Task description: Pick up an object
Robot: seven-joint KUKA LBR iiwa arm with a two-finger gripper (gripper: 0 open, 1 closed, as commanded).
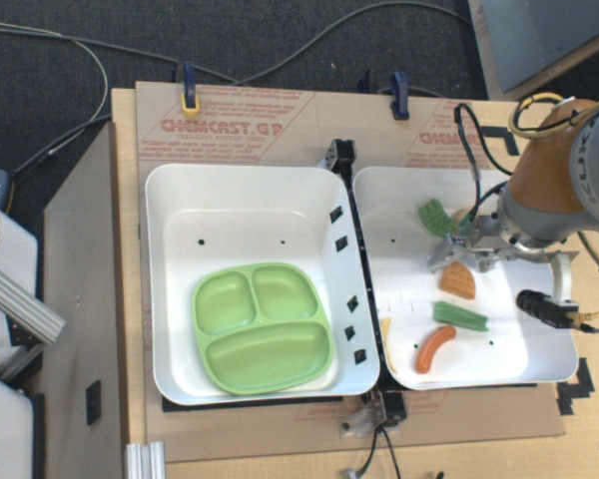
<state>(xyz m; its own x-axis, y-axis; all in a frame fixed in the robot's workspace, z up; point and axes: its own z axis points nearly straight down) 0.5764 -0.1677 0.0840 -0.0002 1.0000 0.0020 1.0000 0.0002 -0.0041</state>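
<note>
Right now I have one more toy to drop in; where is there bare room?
Left bin: bare floor behind the green tray, toward the back wall. Right bin: bare back-left corner. Crowded: right bin's middle and front, with green leaf, orange wedge, green bean, sausage and the tool.

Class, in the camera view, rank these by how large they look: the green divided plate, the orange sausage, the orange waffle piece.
1. green divided plate, by far the largest.
2-3. orange sausage and orange waffle piece: too alike to rank.
</note>
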